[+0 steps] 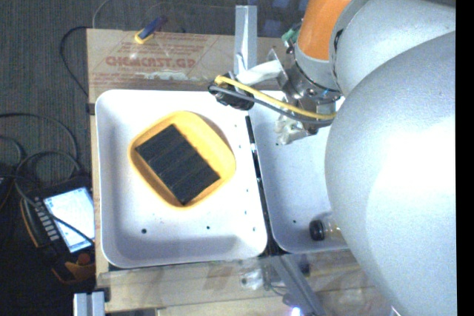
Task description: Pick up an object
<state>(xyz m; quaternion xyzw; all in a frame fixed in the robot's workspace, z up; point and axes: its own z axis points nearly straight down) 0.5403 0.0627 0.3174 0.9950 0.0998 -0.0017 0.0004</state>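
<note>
Yellow dish [183, 163] with a dark ribbed top lies tilted in the left bin [111, 115] | gripper [290, 131] hangs over the right bin [292, 181] near the shared rim, holding nothing visible; finger state: cannot tell | small dark object [318, 229] at that bin's front | advice: centre above one target, then descend straight.

The bench [185, 59] shows as a tan board with faded red lettering along its far edge, and a small blue-and-yellow object [148, 29] lies near its far left corner. Two shallow white bins rest directly on it, side by side and touching — the left bin [111, 181] in full sight, the right bin [296, 181] largely covered by the arm.
</note>
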